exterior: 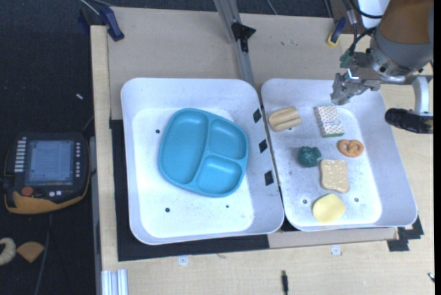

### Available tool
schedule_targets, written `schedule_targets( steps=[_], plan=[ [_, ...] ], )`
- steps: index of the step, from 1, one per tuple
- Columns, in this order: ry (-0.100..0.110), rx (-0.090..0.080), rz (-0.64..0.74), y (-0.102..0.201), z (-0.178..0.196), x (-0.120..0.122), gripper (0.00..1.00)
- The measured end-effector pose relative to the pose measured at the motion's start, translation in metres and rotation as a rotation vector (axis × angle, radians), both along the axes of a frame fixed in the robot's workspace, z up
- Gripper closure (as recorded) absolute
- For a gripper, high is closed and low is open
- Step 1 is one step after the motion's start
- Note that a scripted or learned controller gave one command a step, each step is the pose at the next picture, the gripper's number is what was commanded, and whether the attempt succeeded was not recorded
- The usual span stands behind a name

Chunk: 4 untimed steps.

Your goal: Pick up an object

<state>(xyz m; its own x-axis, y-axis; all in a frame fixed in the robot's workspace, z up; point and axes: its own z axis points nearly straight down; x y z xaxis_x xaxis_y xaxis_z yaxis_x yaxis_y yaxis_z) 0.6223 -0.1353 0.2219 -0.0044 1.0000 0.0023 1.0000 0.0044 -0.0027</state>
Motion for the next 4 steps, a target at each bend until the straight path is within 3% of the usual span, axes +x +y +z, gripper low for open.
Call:
schedule_targets(
  steps=[4],
  plan=[
    [0.001,0.0,0.0,0.19,-0.016,-0.065,1.0]
  ],
)
